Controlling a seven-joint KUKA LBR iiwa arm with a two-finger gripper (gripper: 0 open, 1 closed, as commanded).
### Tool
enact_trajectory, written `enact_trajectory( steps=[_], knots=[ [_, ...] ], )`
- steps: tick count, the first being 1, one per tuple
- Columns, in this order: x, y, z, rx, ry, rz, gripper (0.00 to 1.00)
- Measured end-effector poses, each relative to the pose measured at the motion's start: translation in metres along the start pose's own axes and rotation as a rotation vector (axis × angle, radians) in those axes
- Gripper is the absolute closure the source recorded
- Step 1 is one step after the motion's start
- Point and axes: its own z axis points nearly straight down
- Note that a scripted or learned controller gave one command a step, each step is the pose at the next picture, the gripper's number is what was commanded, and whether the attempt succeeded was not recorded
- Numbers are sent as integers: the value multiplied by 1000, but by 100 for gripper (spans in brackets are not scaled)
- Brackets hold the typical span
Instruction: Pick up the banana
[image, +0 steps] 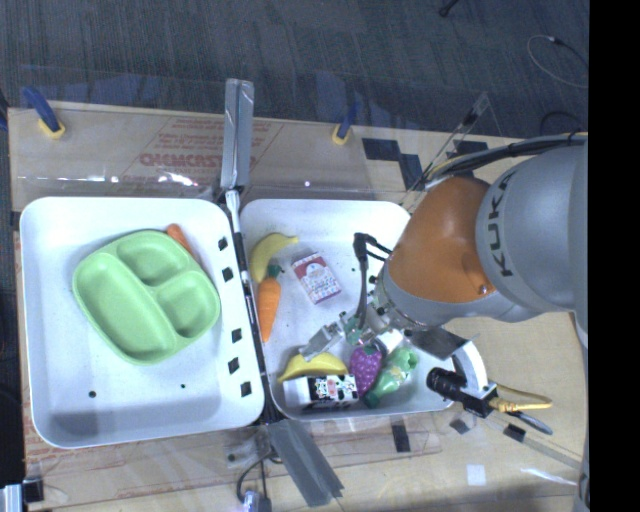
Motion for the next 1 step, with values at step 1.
enact_trajectory(
  steps=[1],
  knots=[
    [3, 2, 74, -1, 2, -95, 0]
  ],
)
